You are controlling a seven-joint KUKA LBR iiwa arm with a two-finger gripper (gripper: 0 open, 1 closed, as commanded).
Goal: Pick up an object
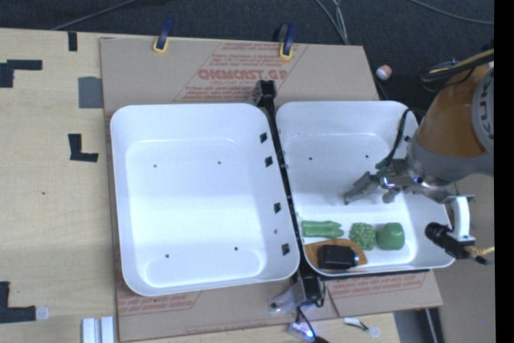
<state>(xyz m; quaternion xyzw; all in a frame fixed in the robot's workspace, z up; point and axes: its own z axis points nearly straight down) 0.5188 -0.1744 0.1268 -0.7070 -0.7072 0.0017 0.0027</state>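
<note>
You see the arm point(462, 120) reaching in from the right over the right bin point(337, 118), beside the left bin point(193, 120), and its gripper point(363, 189) hangs over the bare middle of the right bin's floor with the fingers spread narrowly and nothing between them. Along the near wall of the right bin you find the objects, well apart from the gripper: a long green piece point(321, 228), a bumpy green piece point(362, 234), a round green piece point(390, 236) and a black object point(337, 256) on something brown.
</note>
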